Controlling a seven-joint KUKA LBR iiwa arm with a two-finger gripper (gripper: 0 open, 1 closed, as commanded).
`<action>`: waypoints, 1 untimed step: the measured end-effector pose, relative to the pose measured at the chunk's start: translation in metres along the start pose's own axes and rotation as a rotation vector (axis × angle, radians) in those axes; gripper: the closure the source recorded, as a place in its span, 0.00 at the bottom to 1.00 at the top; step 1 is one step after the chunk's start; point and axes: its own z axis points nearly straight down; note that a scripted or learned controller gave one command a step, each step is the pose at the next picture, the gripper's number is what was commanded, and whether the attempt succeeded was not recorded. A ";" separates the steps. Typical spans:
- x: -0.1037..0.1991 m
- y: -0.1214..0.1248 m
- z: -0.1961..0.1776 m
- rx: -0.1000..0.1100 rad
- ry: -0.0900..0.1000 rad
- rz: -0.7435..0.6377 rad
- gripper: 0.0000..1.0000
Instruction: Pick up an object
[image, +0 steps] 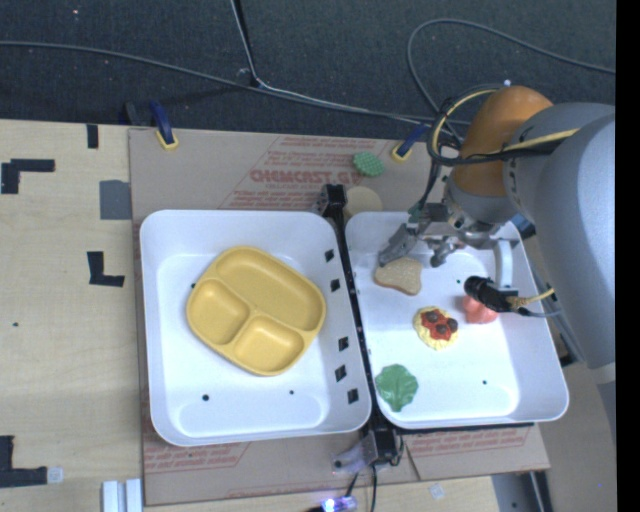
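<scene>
- Arm (560, 190): grey, with an orange band above the wrist; it reaches in from the right and hangs over the far part of the right bin.
- Left bin (170, 400): shallow, white, to the left of the gripper, touching the right bin along a black-clipped seam.
- Right bin (520, 395): shallow, white; the gripper hangs over its far left part.
- Yellow tray (256, 310): three compartments, lying at a slant in the left bin, well to the left of the gripper and nearer the camera.
- Gripper (418, 243): low over the right bin, just above the tan piece; its fingers stand a little spread, and nothing shows between them.
- Tan piece (399, 278): flat and bread-like, lying on the bin floor just below and slightly left of the gripper, very close to the fingertips; contact cannot be made out.
- Green leafy piece (397, 385): near front of the right bin, well apart from the gripper, straight toward the camera.
- Yellow piece with red topping (437, 327): near the gripper, down and to its right.
- Pink piece (481, 308): right of the gripper, partly covered by a black part.
- Green dotted item (368, 162): on the cardboard beyond the bins, up and left of the gripper.
</scene>
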 end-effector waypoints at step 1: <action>0.001 0.001 -0.012 -0.002 0.001 -0.001 1.00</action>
